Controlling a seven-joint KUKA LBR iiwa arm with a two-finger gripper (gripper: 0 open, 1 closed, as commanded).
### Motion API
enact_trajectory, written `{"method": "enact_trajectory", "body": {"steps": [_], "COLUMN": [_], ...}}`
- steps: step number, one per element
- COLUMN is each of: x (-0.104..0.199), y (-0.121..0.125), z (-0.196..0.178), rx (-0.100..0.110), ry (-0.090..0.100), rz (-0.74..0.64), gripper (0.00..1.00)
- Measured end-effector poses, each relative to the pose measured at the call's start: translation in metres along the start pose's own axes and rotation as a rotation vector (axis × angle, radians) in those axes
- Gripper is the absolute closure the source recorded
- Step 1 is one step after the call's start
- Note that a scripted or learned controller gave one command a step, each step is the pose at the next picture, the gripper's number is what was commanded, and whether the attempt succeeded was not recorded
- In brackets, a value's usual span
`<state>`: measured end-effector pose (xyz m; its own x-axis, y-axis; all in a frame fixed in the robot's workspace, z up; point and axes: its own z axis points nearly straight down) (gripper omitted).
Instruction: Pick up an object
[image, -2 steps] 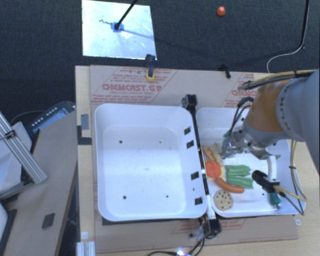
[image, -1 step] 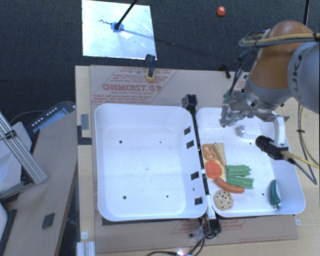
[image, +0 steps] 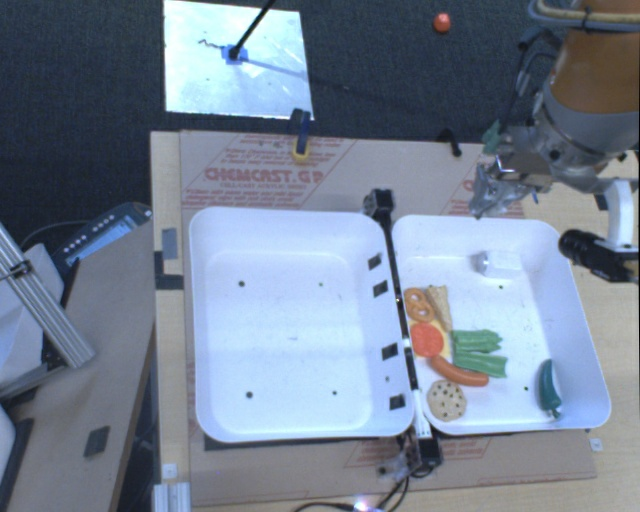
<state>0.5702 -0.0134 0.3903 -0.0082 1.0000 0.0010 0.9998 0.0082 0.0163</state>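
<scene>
My claw (image: 487, 200) hangs over the far rim of the right bin (image: 575, 290), just left of that bin's far right corner — whether it is open or closed I cannot tell, and nothing shows in it. Nearest below it in the bin lies a small white block (image: 497, 262). Further toward the near side, along the bin's left wall, sit a fry piece (image: 438, 302), an orange slice (image: 417, 302), a red disc (image: 427, 340), green beans (image: 478, 351), a sausage (image: 458, 371) and a cookie (image: 446, 400). A dark green piece (image: 549, 387) rests by the near right corner. The left bin (image: 215, 300) lies beside it on the bench (image: 250, 165).
</scene>
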Motion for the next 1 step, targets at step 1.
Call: {"method": "enact_trajectory", "body": {"steps": [1], "x": [0.089], "y": [0.0089], "z": [0.0832], "rx": [0.02], "ry": [0.001], "rz": [-0.004], "gripper": [1.0]}}
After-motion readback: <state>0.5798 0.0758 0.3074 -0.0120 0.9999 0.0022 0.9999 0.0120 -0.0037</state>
